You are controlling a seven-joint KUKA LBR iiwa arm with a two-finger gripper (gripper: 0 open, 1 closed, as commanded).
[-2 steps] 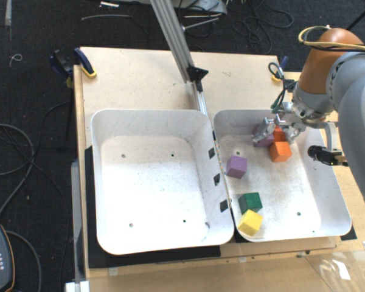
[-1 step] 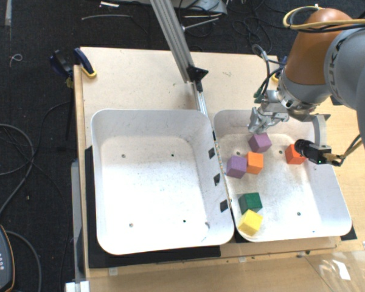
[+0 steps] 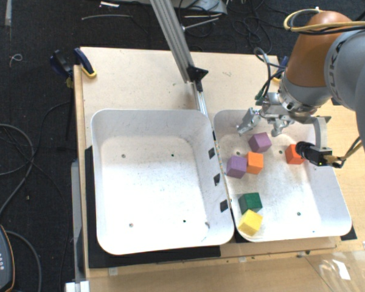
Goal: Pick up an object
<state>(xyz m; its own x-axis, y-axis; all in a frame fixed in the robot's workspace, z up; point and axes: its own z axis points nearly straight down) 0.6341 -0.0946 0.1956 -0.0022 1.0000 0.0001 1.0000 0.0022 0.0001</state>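
My gripper (image 3: 263, 124) hangs over the far end of the right bin (image 3: 326, 207), fingers spread open with nothing between them. Just in front of it lies a purple cube (image 3: 260, 142), close below the fingertips but apart from them. A second purple cube (image 3: 236, 166) touches an orange cube (image 3: 255, 162) near the bin's middle. Another orange cube (image 3: 293, 154) lies to the right, beside a black part of the arm. A green cube (image 3: 250, 201) and a yellow cube (image 3: 250, 222) sit together at the near left corner.
The left bin (image 3: 152, 181) stands beside the right one, sharing a raised middle wall with black clips. A slanted aluminium post (image 3: 173, 35) rises from behind the bins. A blue and yellow clamp (image 3: 79, 62) grips the bench's far left corner.
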